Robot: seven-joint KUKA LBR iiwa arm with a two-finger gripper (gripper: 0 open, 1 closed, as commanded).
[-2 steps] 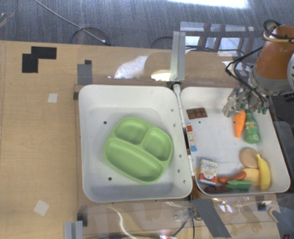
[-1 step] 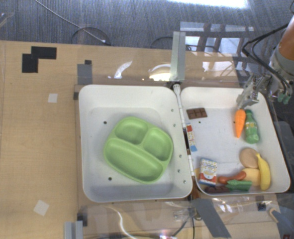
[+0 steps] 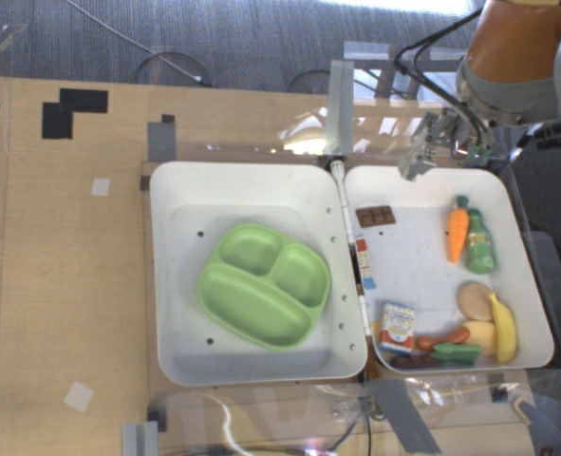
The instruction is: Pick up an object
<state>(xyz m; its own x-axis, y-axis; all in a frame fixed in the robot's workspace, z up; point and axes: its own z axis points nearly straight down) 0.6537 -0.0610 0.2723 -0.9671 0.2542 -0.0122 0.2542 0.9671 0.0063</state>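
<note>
My gripper (image 3: 420,157) hangs over the far rim of the right bin (image 3: 413,255), near its back left part, with nothing between its fingers that I can see. In that bin lie an orange carrot (image 3: 458,233) beside a green bottle (image 3: 478,244), a brown chocolate bar (image 3: 375,217), a yellow banana (image 3: 503,326), a tan egg-like piece (image 3: 474,300), a small printed carton (image 3: 397,326) and a red sausage with a green piece (image 3: 448,344) at the front.
The left bin (image 3: 180,207) holds a green divided plate (image 3: 264,284). A narrow red, white and blue bar (image 3: 364,262) lies along the wall between the bins. A metal post (image 3: 341,103) and cables stand behind the bins.
</note>
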